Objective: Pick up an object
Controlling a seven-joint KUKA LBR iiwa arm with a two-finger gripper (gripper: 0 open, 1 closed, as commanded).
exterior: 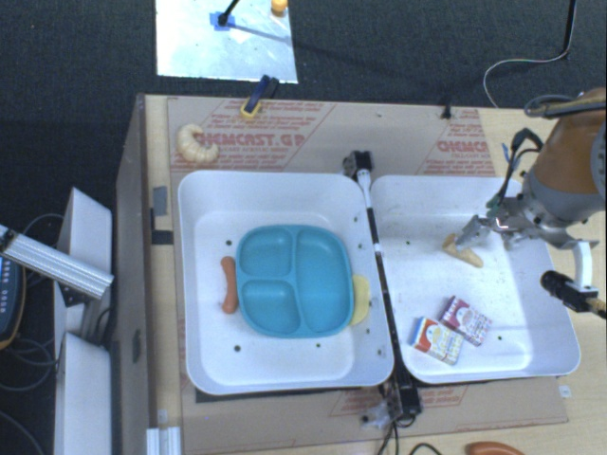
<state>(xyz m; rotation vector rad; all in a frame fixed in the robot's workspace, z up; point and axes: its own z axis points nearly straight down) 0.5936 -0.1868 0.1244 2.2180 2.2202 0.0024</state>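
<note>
In the right bin (531, 349) lies a small tan, curved object (464, 251) near the middle. My gripper (491, 226) hangs just above and to the right of it, its tip close to the object's upper end. Whether it touches the object I cannot tell. Two small red-and-white boxes (466, 319) (436, 339) lie side by side toward the bin's front. The grey arm with its orange band (569, 154) comes in from the right, above the bin's far right corner.
The left bin (204, 254) holds a blue divided plate (292, 280), an orange sausage (229, 284) to its left and a yellow piece (361, 298) at its right edge. A black divider rail (376, 254) runs between the bins. A pale curved toy (195, 143) lies on the cardboard behind.
</note>
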